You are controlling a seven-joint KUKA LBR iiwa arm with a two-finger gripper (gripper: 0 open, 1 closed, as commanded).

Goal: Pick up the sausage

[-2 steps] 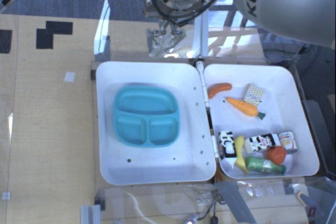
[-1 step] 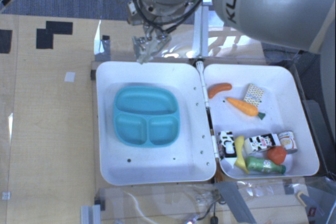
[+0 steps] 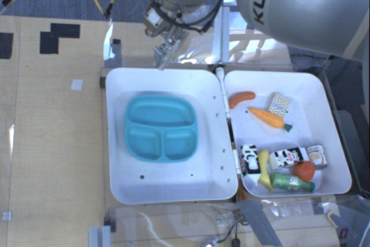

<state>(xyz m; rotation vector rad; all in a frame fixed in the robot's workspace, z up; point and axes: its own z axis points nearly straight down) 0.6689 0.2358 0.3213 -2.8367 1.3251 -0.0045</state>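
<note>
Right bin (image 3: 332,124), near end: bottles, banana, tomato clustered.
Carrot (image 3: 267,117): mid-bin.
Sausage (image 3: 241,99): far-left corner of right bin, lying free.
Left bin (image 3: 118,124): blue divided tray (image 3: 161,127).
Gripper (image 3: 165,54): above left bin's far rim, fingers close together, nothing pinched.

Two bins (image 3: 115,142), one tray (image 3: 161,135), one sausage (image 3: 241,99)

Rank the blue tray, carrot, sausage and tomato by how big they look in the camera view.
1. Blue tray, by far the largest.
2. Carrot.
3. Sausage, a little shorter than the carrot.
4. Tomato, though it sits nearer the camera, so its gap to the sausage is unsure.
</note>
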